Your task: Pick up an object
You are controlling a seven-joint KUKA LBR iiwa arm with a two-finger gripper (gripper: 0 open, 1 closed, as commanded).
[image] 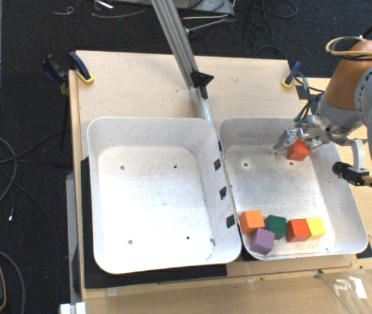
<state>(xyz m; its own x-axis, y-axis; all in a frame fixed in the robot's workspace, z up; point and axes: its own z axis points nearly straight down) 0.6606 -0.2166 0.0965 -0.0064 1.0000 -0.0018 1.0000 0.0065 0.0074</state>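
**A:** Where is the gripper [293,142] sitting right now?

**B:** It is hanging over the upper part of the right bin [343,201], with the grey arm [359,100] reaching in from the right. An orange-red block [298,151] is showing right at the fingertips, raised near the bin's back wall.

**A:** Is the gripper actually gripping that block?

**B:** It is looking that way. The block is sitting between the metal fingers, which are closing in on its upper sides, and its lower half is poking out beneath them.

**A:** And the other pieces?

**B:** They are lying well apart from the gripper, clustered along the near edge of the same bin. An orange cube [252,220] is resting just beside a green cube [276,225], a purple cube [262,241] is lying in front of those two, and a red cube [297,229] is touching a yellow cube [316,227] on its right.

**A:** What about the left bin [107,149]?

**B:** It is lying side by side with the right one, their inner rims meeting.
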